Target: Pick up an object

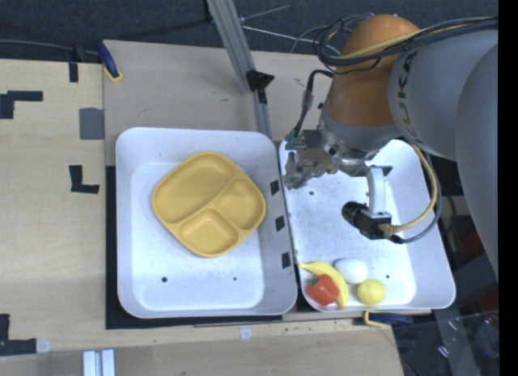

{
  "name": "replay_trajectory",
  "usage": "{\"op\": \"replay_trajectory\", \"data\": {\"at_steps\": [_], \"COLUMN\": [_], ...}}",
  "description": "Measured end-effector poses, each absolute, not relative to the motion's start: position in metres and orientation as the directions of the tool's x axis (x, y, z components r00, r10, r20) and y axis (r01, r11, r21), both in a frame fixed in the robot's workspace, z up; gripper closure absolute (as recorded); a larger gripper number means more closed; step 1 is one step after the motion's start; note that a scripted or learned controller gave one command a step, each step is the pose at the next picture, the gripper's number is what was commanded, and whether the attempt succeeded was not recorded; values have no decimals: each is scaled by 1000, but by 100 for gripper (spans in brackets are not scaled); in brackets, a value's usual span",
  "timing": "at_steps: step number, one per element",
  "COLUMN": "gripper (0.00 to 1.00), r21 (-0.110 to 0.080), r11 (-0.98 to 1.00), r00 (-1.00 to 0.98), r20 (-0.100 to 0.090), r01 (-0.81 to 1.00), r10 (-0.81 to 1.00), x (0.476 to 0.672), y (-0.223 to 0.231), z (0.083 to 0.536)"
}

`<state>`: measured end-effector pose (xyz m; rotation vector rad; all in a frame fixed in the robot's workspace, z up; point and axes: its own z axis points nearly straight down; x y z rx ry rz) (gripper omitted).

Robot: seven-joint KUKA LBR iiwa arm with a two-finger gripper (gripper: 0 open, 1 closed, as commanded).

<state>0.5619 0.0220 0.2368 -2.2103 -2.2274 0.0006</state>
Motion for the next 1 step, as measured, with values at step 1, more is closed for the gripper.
{"op": "replay_trajectory", "data": {"at_steps": [1], "gripper": [100], "r21": [-4], "r11": [6], "r00": [-6], "r20": [1], "r01": [1000], "r10": [1000], "x": [539], "y": [69], "z": [233]}}
